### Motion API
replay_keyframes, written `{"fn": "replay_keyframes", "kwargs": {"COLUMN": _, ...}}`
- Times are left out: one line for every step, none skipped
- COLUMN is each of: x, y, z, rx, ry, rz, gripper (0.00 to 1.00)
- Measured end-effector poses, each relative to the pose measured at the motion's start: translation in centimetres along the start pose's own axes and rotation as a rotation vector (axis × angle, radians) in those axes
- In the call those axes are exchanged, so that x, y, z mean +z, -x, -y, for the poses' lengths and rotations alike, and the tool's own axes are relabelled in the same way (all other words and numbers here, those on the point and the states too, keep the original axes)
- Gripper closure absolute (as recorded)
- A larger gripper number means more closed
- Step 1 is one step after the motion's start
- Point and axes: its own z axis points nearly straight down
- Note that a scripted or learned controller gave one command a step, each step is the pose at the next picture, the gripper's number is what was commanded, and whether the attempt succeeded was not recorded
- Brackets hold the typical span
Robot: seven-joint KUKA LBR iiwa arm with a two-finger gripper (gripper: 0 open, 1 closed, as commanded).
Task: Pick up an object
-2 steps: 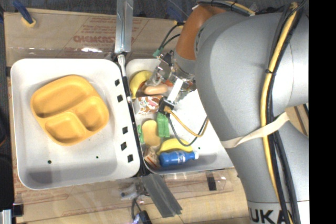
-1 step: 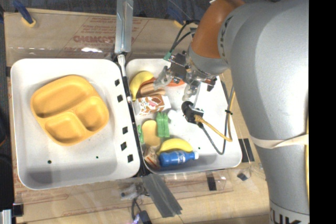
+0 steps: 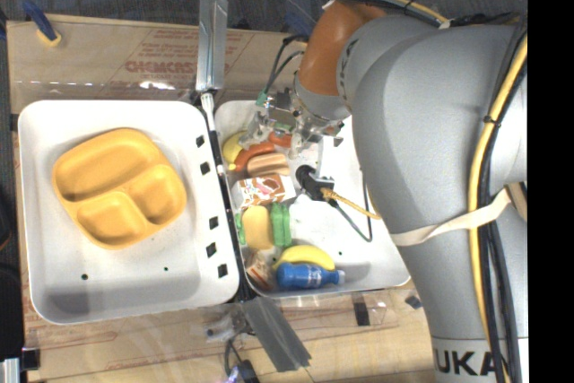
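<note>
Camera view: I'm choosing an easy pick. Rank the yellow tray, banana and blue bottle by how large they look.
1. yellow tray, by far.
2 and 3. banana and blue bottle: they look alike, so unranked.

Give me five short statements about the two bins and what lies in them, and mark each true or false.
1. The yellow divided tray lies in the left bin. True.
2. The blue bottle lies in the left bin. False: it lies in the right bin, near the front edge.
3. A banana lies right beside the blue bottle. True.
4. The gripper hovers over the yellow divided tray. False: it is over the right bin.
5. The yellow divided tray is round. False: it is roughly rectangular with compartments.
</note>
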Motion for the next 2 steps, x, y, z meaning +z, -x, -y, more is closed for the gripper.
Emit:
{"fn": "replay_keyframes", "kwargs": {"x": -10.0, "y": -5.4, "z": 1.2, "rx": -0.229, "ry": 0.011, "rz": -0.005, "gripper": 0.00}}
{"fn": "replay_keyframes", "kwargs": {"x": -11.3, "y": -4.3, "z": 1.1, "rx": -0.022, "ry": 0.006, "rz": -0.003, "gripper": 0.00}}
